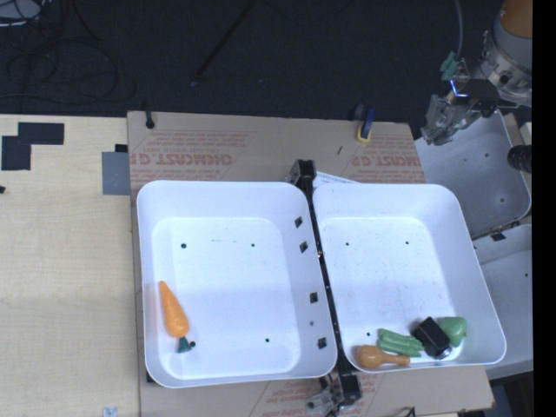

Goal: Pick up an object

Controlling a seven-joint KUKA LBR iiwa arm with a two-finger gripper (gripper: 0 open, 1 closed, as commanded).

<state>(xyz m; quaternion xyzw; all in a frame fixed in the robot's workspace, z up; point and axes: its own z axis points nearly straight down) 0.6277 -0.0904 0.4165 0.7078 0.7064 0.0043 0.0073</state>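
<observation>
An orange toy carrot with a dark green stub lies in the left bin near its front left corner. In the right bin, at the front right corner, a black block lies among a green pod, a green leafy piece and an orange-tan pear-like toy. My gripper hangs at the upper right, well behind the right bin and above the bench, with nothing seen in it.
The bins sit on a cardboard sheet on the bench. A grey metal plate lies to the right of the right bin. A blue and yellow clamp stands at the cardboard's back edge. Cables lie on the dark floor behind.
</observation>
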